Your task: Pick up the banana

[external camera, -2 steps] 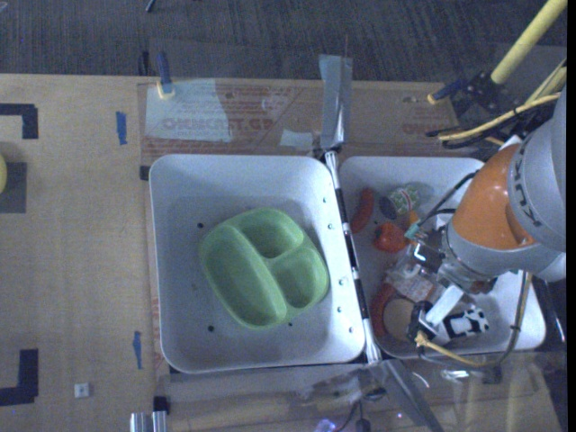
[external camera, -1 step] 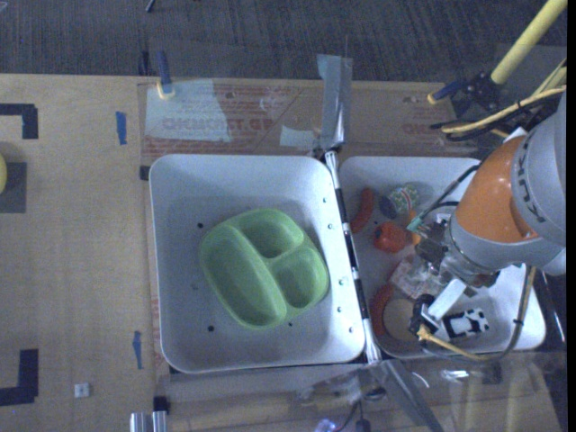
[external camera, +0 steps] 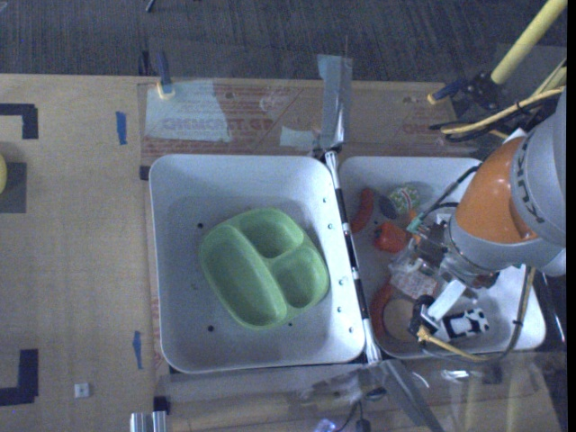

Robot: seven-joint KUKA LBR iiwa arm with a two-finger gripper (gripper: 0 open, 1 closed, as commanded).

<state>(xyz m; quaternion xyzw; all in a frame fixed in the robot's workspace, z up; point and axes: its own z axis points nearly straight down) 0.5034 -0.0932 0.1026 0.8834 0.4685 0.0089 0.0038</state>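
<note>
two shallow white bins sit side by side on one pale tan tabletop [external camera: 72,268]. beyond its far edge lies dark grey carpet floor [external camera: 270,16]. on the tabletop i count three short blue tape strips [external camera: 121,126], two black corner marks [external camera: 22,120] and one grey tape strip [external camera: 331,97] running back from the seam between the bins. one small yellow rounded thing [external camera: 2,175] is cut off by the left edge, well apart from both bins; too little of it shows to name.

the left bin [external camera: 171,241] holds one light green plastic plate [external camera: 264,266] with three compartments, lying flat near its middle.

the right bin [external camera: 396,169] holds a cluster: one red curved piece [external camera: 364,211] near the shared wall, one orange-red piece [external camera: 392,236] just beside it, one pale green-and-white round thing [external camera: 409,194] toward the far wall, and one brown ring [external camera: 378,306] near the front wall. which of these, if any, is the banana i cannot tell.

the one grey arm with the orange band [external camera: 490,210] reaches in from the right, low over the right bin, and partly covers this cluster. whether the jaws are apart or together i cannot tell.
</note>
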